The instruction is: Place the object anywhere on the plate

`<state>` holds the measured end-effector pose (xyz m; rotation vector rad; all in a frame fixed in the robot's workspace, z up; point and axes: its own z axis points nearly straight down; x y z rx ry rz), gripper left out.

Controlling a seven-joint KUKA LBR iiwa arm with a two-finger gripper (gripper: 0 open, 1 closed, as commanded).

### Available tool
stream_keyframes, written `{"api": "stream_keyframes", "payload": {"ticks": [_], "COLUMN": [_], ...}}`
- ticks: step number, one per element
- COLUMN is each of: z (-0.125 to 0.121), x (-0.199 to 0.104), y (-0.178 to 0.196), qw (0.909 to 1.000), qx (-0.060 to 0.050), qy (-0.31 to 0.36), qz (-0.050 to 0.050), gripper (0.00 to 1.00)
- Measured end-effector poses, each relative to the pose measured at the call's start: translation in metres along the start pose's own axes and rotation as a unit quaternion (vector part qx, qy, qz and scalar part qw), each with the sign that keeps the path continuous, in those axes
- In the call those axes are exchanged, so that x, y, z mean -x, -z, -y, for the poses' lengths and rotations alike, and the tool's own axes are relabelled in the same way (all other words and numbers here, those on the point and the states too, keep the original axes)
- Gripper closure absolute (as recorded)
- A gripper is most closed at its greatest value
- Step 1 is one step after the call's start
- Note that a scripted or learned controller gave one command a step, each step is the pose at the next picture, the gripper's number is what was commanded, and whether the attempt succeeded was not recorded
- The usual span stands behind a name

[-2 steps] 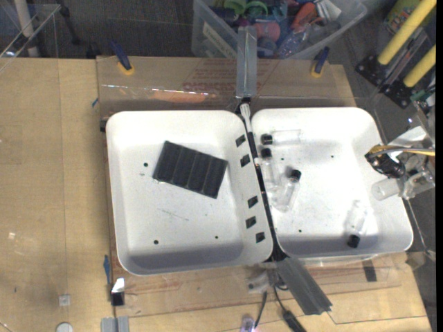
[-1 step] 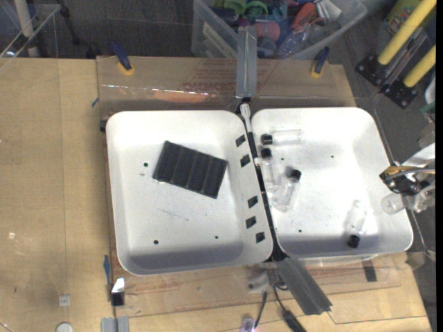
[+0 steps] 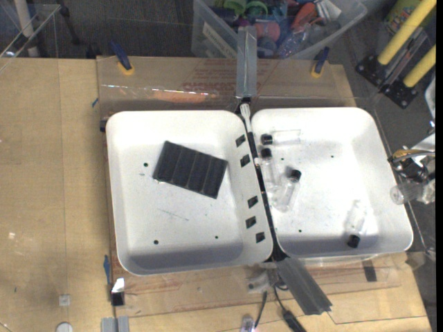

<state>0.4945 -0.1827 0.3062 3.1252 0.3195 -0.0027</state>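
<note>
Clear bottle (image 3: 356, 221) lies left of pincer (image 3: 408, 175).

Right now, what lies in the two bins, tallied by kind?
Dark ribbed plate: 1, in the left bin
Clear vials with black caps: 4, in the right bin, at
Total: 5

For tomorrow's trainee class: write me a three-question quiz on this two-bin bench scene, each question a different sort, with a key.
1. True or false: the dark ribbed plate lies in the right bin.
2. How many clear black-capped vials lie in the right bin? A) two B) four C) seven
3. Fill in: the gripper sits at the right bin's ____ edge.

Key: 1 false, it lies in the left bin; 2 B; 3 right.
</note>
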Motion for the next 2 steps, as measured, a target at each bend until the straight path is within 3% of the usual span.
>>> {"api": "stream_keyframes", "payload": {"ticks": [1, 2], "z": [-0.004, -0.031], "x": [0.016, 0.022], "y": [0.019, 0.035], "qw": [0.9999, 0.9993], "qx": [0.0, 0.0], "qy": [0.01, 0.037], "qz": [0.0, 0.0], "gripper": [1.0, 1.0]}}
